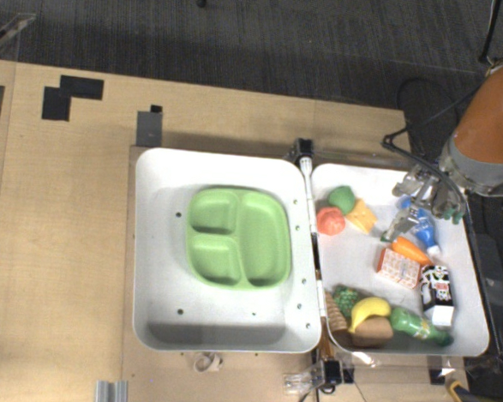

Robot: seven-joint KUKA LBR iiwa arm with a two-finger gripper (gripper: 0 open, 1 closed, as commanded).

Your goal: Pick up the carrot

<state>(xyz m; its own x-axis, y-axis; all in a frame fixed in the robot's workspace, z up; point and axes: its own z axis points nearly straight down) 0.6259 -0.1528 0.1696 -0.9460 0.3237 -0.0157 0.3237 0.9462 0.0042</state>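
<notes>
While the right bin is crowded along its near edge, bare floor lies open at its middle. An orange carrot (short, tapered) lies near the far right, against a red-patterned box. The gripper hangs just above it; how its jaws stand I cannot tell.

In the right bin the carrot is hemmed in: gripper just above, patterned box touching below, blue bottle alongside. Bare floor lies left of it, mid-frame, toward the tomato.
</notes>
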